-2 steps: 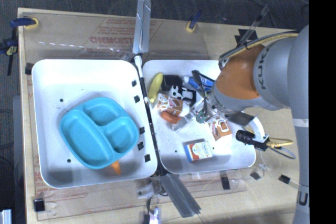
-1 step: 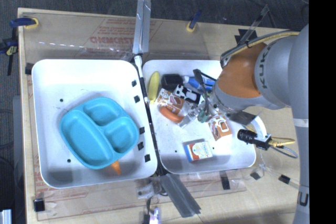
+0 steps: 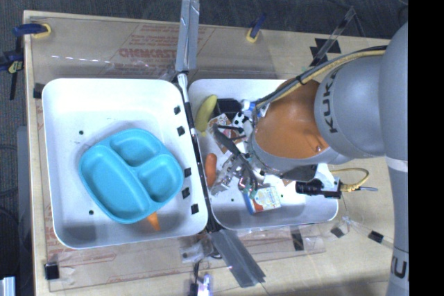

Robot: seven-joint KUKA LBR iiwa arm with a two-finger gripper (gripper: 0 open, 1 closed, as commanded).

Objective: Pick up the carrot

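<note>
Orange against white, the carrot lies hard by the left wall of the right bin, touching clutter. My hand hangs just beside it; whether it's clenched I cannot tell. I could strike that wall or snag the clutter.

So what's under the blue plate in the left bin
An orange tip pokes out from under the blue plate's lower edge, resting on the left bin floor. The plate covers the rest, so I can't tell what it is.
</note>
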